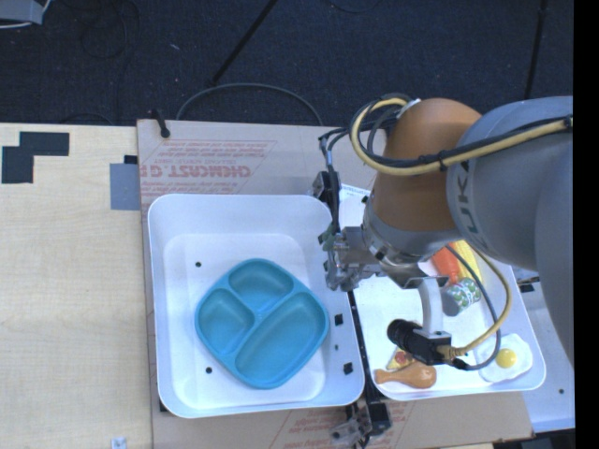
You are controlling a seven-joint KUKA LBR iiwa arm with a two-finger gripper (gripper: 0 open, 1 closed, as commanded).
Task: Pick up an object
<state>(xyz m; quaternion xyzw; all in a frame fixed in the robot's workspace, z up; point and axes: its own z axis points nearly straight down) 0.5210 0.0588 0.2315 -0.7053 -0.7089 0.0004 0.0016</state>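
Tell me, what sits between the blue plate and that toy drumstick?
The camera view shows the left bin's and right bin's adjoining rims between the blue divided plate and toy drumstick, nothing loose.

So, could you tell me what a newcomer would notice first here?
The blue divided plate lying alone in the left bin, I'd say. Then the big grey and orange arm looming over the right bin, where a fried egg and a drumstick peek out.
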